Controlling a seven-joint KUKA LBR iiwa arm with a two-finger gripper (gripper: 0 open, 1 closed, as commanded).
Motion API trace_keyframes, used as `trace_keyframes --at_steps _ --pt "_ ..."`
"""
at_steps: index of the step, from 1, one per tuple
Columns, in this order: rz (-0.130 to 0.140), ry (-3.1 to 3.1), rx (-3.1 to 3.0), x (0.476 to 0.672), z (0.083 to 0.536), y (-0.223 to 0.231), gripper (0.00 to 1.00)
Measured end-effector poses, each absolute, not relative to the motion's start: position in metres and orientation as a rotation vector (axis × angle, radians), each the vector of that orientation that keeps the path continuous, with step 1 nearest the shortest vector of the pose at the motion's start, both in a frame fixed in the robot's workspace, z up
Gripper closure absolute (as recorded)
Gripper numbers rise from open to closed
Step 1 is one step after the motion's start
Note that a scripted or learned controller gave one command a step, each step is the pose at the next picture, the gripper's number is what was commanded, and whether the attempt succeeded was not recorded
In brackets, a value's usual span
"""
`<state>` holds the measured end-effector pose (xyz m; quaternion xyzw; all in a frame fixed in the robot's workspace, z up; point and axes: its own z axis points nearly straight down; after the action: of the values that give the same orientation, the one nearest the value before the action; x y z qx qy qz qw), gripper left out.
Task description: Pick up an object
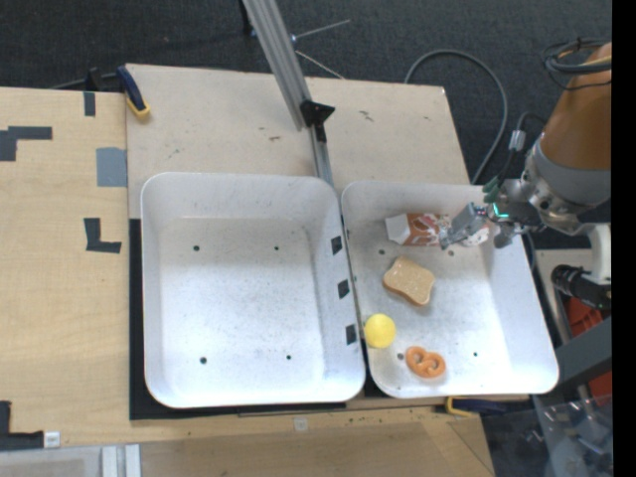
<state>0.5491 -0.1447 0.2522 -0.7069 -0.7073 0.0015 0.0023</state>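
bench [229, 127]: pale wood | on it: left bin [159, 266], right bin [517, 316], side by side

Both bins, the left bin [238, 286] and the right bin [497, 316], are white with dark speckles. The right one bears a tan bread slice [409, 281], a yellow ball [380, 330], an orange pretzel [425, 363] and a red-and-white packet [419, 229].

Left bin [238, 286] floor wide open, right bin [497, 316] crowded by packet [422, 229], bread [409, 282], lemon [380, 331], pretzel [425, 363]
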Motion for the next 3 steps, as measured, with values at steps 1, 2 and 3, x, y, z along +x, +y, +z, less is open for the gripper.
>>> trace_keyframes --at_steps 1,2,3 --pt "0.001 -2.223 -2.219 0.550 0.254 -0.145 0.00" --pt "0.007 -2.218 -2.217 0.539 0.198 -0.141 0.00" --pt "0.007 -2.219 -2.216 0.539 0.154 -0.136 0.00"
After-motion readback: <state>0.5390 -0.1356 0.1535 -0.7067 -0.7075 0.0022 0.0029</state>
